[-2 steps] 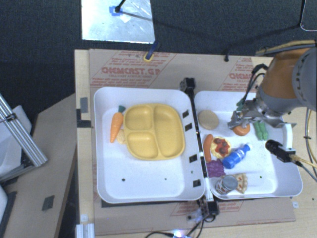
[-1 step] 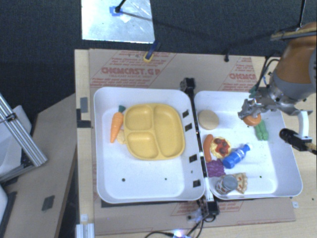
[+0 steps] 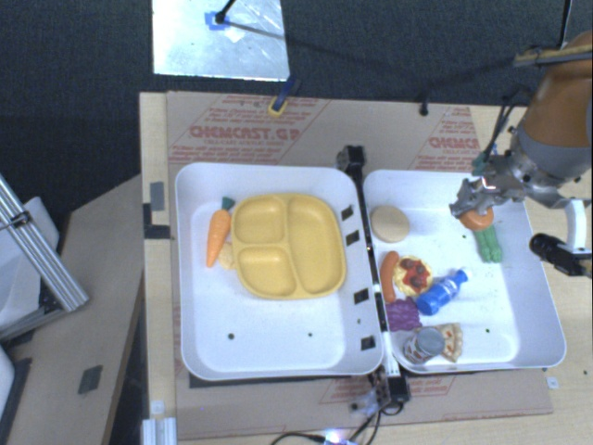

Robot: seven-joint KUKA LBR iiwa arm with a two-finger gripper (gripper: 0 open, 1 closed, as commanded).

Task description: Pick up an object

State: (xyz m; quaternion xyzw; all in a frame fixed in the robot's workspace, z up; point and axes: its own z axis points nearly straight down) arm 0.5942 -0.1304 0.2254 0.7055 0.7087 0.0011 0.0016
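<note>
The gripper [image 3: 474, 202] is positioned over the far side of the right bin [image 3: 528, 341], directly above an orange-and-green toy carrot [image 3: 484, 233]. Whether the fingers are spread or closed cannot be told, and nothing is seen held between them. For a secure pick, the fingers should be centred across the carrot's narrow body, lowered squarely, and closed before lifting. The bin wall lies near, so a vertical approach is advised.
</note>
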